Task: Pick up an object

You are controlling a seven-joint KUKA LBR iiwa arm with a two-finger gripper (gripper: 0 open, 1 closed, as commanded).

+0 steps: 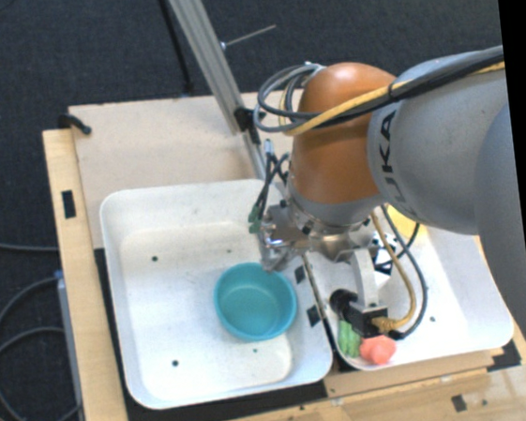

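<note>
A blue bowl (254,301) sits upright in the left bin (156,264), near that bin's right wall. My gripper (274,249) hangs just beyond the bowl's far right rim, largely covered by the arm's orange and grey wrist. In the right bin (464,314), at its near left corner, lie a small green object (350,342) and a red-pink object (379,350), side by side and touching. Nothing is seen held by the gripper.
The big grey arm covers most of the right bin. A slanted aluminium rail (213,64) rises from behind the bins. The wall between the two bins runs right of the bowl.
</note>
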